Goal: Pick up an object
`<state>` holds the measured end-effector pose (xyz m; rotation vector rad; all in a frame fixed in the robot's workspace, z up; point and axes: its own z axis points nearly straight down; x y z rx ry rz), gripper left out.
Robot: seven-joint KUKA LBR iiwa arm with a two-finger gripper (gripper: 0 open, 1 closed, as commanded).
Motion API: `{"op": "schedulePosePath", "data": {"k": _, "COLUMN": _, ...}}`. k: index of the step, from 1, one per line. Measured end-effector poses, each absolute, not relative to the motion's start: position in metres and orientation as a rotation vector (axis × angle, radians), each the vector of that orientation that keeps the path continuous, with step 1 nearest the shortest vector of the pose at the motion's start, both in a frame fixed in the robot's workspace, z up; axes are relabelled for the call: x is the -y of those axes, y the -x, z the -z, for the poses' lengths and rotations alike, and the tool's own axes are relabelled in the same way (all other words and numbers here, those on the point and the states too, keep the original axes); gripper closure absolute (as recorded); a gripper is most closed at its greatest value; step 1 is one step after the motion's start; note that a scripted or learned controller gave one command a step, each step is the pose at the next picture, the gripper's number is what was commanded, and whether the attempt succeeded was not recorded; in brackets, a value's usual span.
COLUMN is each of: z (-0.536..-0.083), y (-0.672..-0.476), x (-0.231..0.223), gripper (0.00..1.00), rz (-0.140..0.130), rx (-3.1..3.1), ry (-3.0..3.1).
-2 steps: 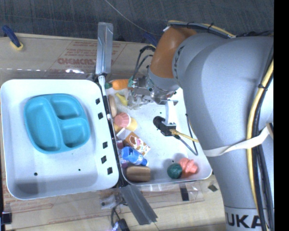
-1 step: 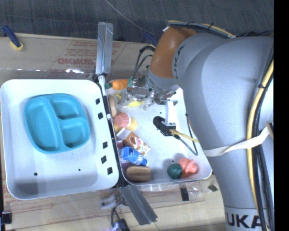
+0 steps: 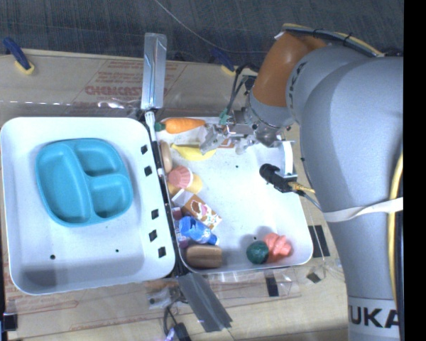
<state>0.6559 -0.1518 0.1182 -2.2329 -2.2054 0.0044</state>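
Banana partly hidden under tool, finger state unclear

tray light blue | bins white | carrot orange | banana yellow | ball dark green | arm grey, orange band

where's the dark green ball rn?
In the camera view, the dark green ball lies in the right-hand white bin, near its bottom right corner, right beside a pink-orange toy and right of a brown bread-roll toy.
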Motion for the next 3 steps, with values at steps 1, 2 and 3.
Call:
{"op": "schedulePosePath", "data": {"k": 1, "z": -0.091, "y": -0.654, "x": 0.093, "gripper": 0.00, "rz": -0.016, "rx": 2.176, "ry": 2.252}}
{"op": "schedulePosePath", "data": {"k": 2, "z": -0.099, "y": -0.653, "x": 0.092, "gripper": 1.00, "rz": -0.022, "rx": 2.175, "ry": 2.243}}
{"op": "schedulePosePath", "data": {"k": 3, "z": -0.197, "y": -0.659, "x": 0.030, "gripper": 1.00, "rz": 0.010, "rx": 2.218, "ry": 2.229}}
